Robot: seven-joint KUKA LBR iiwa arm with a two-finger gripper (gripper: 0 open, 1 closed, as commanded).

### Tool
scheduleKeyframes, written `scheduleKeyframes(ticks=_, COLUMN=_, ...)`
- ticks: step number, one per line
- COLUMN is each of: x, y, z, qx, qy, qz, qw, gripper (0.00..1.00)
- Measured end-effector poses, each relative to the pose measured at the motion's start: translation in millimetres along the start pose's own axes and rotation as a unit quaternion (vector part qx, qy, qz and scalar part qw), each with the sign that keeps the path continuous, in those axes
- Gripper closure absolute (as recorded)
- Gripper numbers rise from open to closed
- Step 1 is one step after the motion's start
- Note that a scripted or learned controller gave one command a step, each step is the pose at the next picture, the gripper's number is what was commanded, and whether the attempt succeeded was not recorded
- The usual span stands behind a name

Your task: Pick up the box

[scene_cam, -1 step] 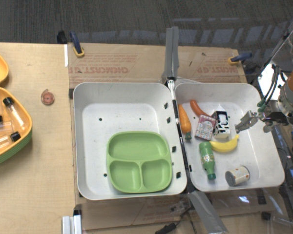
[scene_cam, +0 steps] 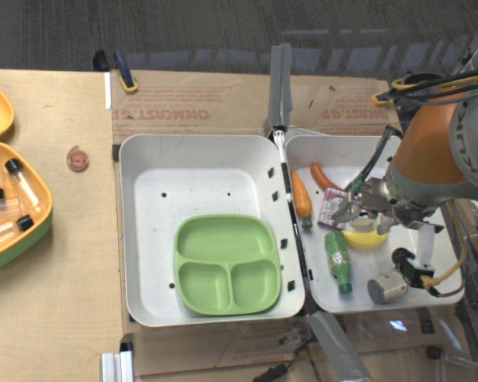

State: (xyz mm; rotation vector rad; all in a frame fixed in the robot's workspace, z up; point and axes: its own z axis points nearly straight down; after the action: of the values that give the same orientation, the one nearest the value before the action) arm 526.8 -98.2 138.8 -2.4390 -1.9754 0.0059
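Box (scene_cam: 332, 207): small, pink and white printed pack, seen in the right bin (scene_cam: 430, 299), upper-middle part, just beside the pincer (scene_cam: 349, 211); print too small to be read.
Pincer: placed at the box's right edge, over the yellow item; whether it is open or closed on anything cannot be told.
Arm (scene_cam: 434, 153): grey with orange band, reached in from the right, right half of the right bin covered.
Right bin contents: orange carrot-like piece (scene_cam: 301, 196) along the left wall; red piece (scene_cam: 322, 175) above the box; yellow banana-like item (scene_cam: 365, 237) just below the pincer; green bottle (scene_cam: 339, 263) lying near the middle; grey cylinder (scene_cam: 387, 289) near the front edge.
Open room, right bin: bare floor noted at front left corner and along the top wall; crowded around the box.
Left bin (scene_cam: 143, 213): green divided tray (scene_cam: 227, 264) set toward the front; bare floor left behind and to its left.
Worktop (scene_cam: 48, 309): light wood on the left; brown cardboard (scene_cam: 191, 106) under the bins.
Left edge: yellow and green trays (scene_cam: 8, 213) stacked, small vials inside; small round pink disc (scene_cam: 78, 160) nearby.
Room: dark grey carpet (scene_cam: 223, 14) behind the worktop.
Writing: red print on the cardboard, upside down, not reliably readable.
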Motion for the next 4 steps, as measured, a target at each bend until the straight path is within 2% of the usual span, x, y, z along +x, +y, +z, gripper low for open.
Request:
scheduleKeyframes(ticks=1, x=4, y=27, z=38, qx=-0.003, qy=0.000, qz=-0.050, qw=0.9987, gripper=0.00)
scheduleKeyframes(ticks=2, x=4, y=55, z=44, qx=0.022, qy=0.003, qz=-0.093, qw=0.9954, gripper=0.00)
scheduleKeyframes(ticks=3, x=3, y=62, z=46, qx=0.040, qy=0.001, qz=-0.143, qw=0.9889, gripper=0.00)
scheduleKeyframes(ticks=4, x=1, y=65, z=47, qx=0.041, qy=0.003, qz=-0.131, qw=0.9905, gripper=0.00)
